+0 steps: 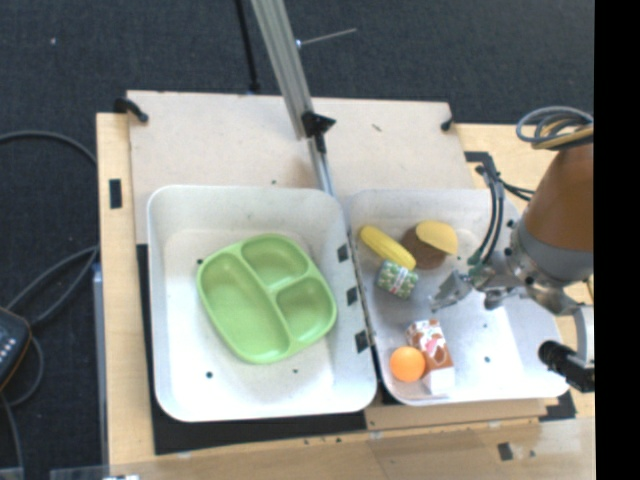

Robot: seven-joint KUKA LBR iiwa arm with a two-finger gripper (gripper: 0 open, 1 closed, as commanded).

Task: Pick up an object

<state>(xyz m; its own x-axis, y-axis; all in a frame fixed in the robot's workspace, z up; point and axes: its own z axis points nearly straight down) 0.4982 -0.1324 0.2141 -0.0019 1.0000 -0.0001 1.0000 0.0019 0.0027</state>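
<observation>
Looking down on: wooden bench (120, 268) on dark carpet, cables trailing at left.
Surface: pale board under two white bins — a metal rail (285, 53) slants down to their shared edge.
Left bin (170, 368): holds a green divided tray (267, 296), tilted, three compartments.
Right bin (500, 368): yellow banana (386, 247) just beside a yellow-and-brown round item (432, 243); small green-patterned can (398, 281) below the banana; orange ball (407, 364) touching a red-and-white carton (433, 353) near the front wall.
Arm: enters from right, orange band above the wrist.
Gripper (450, 290): low over the right bin, right of the can, apart from it.
Fingers: open or closed — cannot tell; nothing seen between them.
</observation>
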